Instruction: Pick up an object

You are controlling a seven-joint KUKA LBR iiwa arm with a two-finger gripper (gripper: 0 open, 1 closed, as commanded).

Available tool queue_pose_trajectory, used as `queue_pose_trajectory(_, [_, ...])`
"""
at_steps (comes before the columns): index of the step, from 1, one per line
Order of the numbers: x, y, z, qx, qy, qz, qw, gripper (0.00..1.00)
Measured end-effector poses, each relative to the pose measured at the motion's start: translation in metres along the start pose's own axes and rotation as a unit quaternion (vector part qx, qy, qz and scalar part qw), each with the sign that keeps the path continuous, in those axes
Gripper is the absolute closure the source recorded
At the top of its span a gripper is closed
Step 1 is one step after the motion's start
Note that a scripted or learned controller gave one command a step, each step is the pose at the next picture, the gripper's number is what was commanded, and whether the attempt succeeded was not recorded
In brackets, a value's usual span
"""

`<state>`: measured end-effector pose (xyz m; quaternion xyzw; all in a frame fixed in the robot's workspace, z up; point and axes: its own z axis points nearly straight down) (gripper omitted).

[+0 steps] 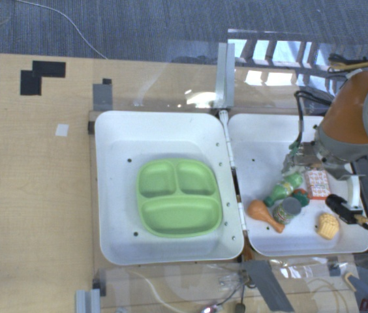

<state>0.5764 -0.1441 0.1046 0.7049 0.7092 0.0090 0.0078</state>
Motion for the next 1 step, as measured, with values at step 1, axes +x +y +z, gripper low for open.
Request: queue_pose_trajectory(1, [0.0737, 0.0260, -0.0810, 0.009, -0.001, 0.000, 1.0000, 1.00])
